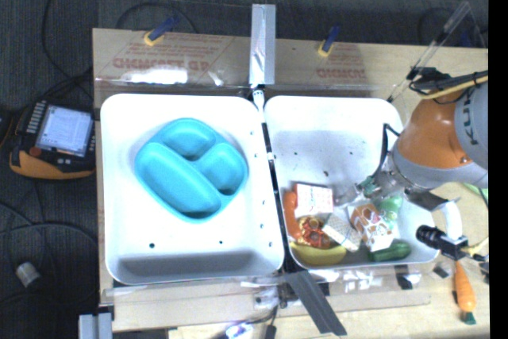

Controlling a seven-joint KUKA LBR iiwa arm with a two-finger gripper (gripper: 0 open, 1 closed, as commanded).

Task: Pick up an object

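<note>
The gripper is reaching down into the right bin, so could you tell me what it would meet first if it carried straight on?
Most likely the small green-topped item in the pile just below the gripper, beside the printed packet; depth is hard to judge from above.

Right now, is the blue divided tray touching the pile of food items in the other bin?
Apart. The camera view shows the blue divided tray in the left bin and the food pile in the right bin, with both bins' rims between them.

A blue divided tray (190, 167) lies in the left bin (119, 250). The arm's hand (379, 190) hangs over the clutter (341, 225) heaped in the right bin (333, 131).
</note>
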